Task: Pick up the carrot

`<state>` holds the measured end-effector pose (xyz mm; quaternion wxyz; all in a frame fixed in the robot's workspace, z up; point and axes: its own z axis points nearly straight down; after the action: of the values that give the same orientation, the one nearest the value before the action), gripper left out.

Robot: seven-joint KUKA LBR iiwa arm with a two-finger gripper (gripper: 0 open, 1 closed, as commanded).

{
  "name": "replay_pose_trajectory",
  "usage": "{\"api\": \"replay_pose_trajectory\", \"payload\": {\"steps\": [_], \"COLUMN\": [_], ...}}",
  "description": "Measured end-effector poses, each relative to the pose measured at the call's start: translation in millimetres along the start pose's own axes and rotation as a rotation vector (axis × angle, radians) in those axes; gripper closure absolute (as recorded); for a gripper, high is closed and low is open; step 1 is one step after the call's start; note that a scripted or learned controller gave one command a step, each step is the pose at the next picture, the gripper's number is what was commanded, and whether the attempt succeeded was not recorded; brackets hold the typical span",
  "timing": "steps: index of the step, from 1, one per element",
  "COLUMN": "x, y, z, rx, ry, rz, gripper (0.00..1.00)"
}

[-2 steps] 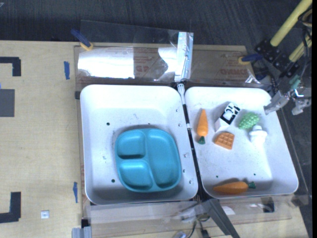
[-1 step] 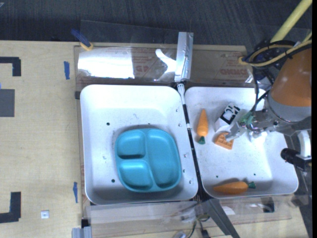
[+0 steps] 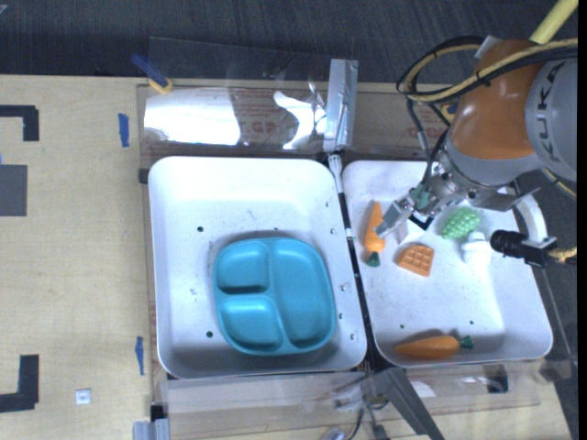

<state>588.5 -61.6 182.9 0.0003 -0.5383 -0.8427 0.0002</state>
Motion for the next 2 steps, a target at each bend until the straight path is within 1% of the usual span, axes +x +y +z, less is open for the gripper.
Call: {"api": "replay_pose_trajectory", "payload": {"steps": [1,2], "x": [5.0,-38.7], "y": [10.6,8.1], "z": [0.1,74.5], "rx": [0.000,-0.002], "ry": [0.000,-0.001], "rz": [-0.153,-0.282], "gripper": [0.00,0.00]}}
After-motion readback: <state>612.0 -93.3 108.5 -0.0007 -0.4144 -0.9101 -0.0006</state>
